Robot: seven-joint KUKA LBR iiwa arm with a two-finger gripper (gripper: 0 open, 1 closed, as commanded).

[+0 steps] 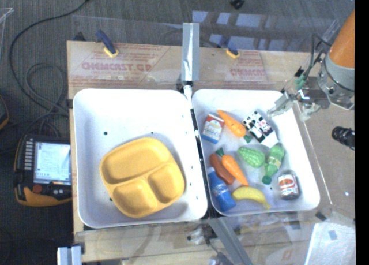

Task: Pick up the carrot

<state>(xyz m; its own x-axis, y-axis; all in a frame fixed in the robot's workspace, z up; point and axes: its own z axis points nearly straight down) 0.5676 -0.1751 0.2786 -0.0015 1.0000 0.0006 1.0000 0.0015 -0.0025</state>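
Approach step judged in hand: tool [286, 103], state not discernible, is poised at right bin's [308, 160] upper edge, apart from carrot [233, 124] lying mid-bin; lowering over it is called for

Bright even light, mild softness

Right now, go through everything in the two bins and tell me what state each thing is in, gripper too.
gripper: over the right bin's far right corner, holding nothing
upper carrot: lying flat
lower carrot: lying flat beside the blue bottle
yellow tray: right way up in the left bin
banana: lying flat
can: tipped over
green bottle: lying down
blue bottle: lying down
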